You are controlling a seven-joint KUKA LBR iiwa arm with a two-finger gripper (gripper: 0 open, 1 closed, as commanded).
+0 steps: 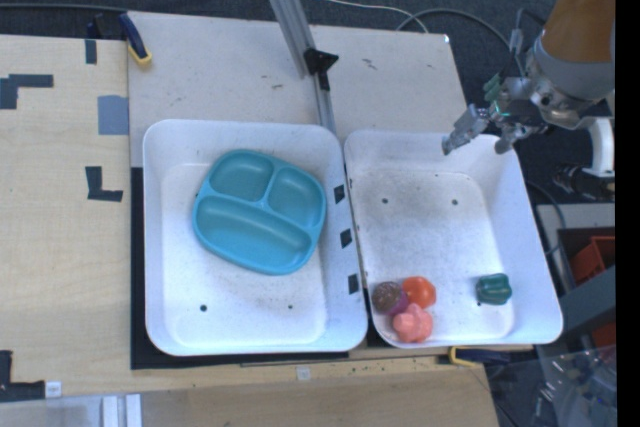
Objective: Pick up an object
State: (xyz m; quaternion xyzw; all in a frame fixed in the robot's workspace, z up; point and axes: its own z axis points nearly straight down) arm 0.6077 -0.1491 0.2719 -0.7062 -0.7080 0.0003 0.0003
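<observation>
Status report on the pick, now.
Claw open, holding nothing, over right bin's far edge. Orange ball, pink toy, dark red ball, green piece at its near end. Blue plate in left bin. Path clear.

No legible text, labels, brands or nos. found. Bins (160, 215), plate (260, 211), bench (60, 215): unmarked. Dark tape patches (112, 114) on bench carry no lettering. Nothing readable on arm (580, 25).

Arm at the upper right, wrist bent leftward.
The grey arm (580, 15) with its orange band enters from the right; its gripper (480, 137) points down-left, jaws apparently parted with nothing between them, though small in view.
</observation>
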